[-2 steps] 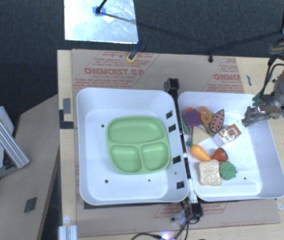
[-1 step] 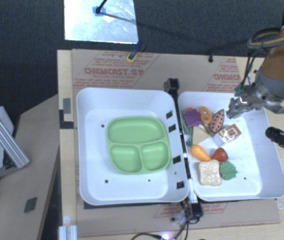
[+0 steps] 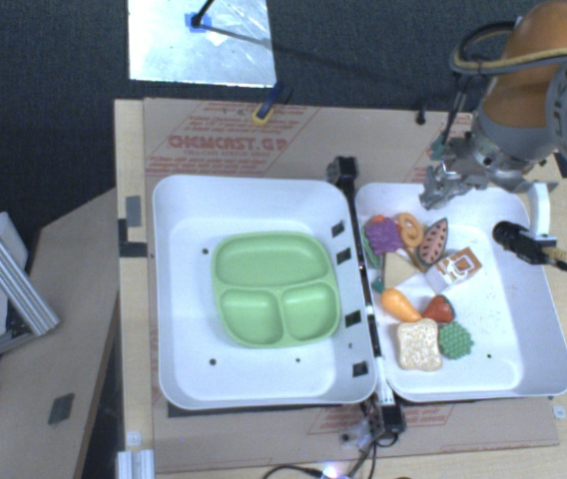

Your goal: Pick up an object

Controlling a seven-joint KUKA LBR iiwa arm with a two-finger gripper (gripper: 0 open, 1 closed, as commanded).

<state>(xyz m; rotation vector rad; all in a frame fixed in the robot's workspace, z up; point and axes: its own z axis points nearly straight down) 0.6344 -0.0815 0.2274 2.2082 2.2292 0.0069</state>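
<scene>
Plastic play food sits clustered in the right white bin (image 3: 523,367), toward its left wall: purple grapes (image 3: 383,236) at the top, an orange pretzel-shaped piece (image 3: 409,230) just beside them, a watermelon slice (image 3: 433,242) leaning next to that, and a small printed carton (image 3: 459,266) a little lower right. Below come an orange carrot (image 3: 400,304), a red tomato-like piece (image 3: 439,309) touching it, then a slice of toast (image 3: 418,345) with a green leafy piece (image 3: 454,340) pressed against its right edge. Over the far end of this bin hangs the gripper (image 3: 441,190), above the pretzel and watermelon and apart from them, nothing visible between its metal tips; whether those tips are spread or closed, I cannot tell from this angle. The arm (image 3: 543,78) comes in from the upper right, its orange band bulging above the wrist, grey body bent down and left, black cables looping over the top. A black cylindrical part (image 3: 518,240) juts across the bin's right rim. In the left white bin (image 3: 179,267) lies a light green divided plate (image 3: 274,287) with three compartments, flat and roughly centred. Both bins rest on a cardboard sheet (image 3: 224,143) printed in red, on the wooden bench (image 3: 74,297).
</scene>
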